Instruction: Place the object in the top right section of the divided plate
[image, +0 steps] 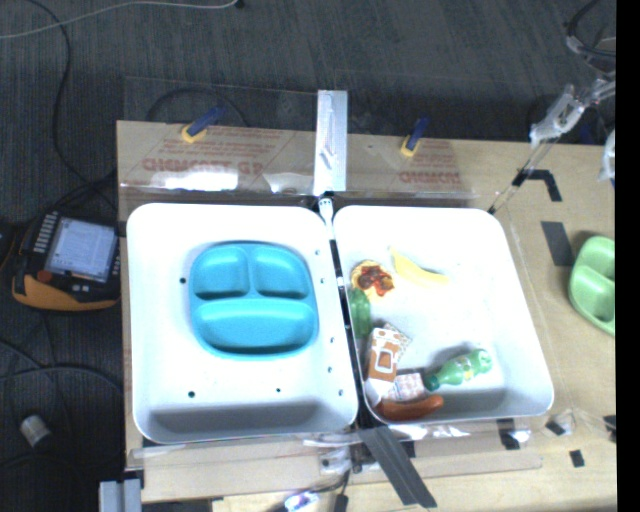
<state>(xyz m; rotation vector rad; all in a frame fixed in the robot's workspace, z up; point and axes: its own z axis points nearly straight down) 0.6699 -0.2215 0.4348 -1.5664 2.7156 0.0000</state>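
Progress check, starting at the near edge: nothing has reached the blue divided plate (253, 298) yet, and all three of its sections are bare. So the pick, the carry and the drop are all, by my reading, left to do.

Candidates sit in the right bin (520, 300), all to the right of the plate. Nearest to us, a red toy sausage (410, 406) lies right of the plate and closer to the camera than its near edge. Just behind it, a green toy bottle (458, 368) lies on its side, further right of the plate than anything else in that pile. A small orange-and-white carton (385, 352) leans close to the bin wall on the plate's side. Moving back, a green toy vegetable (360, 312) hugs that same wall, level with the plate's big near section. Then a round brown-and-red food toy (372, 278) and a yellow banana (415, 268) lie level with the plate's top right section (278, 272), the target.

Which one is the task's object I cannot tell; each stays in the right bin, apart from the plate.

Gripper: whether it's spread or pressed together I cannot tell, nor how it stands to any of these toys.
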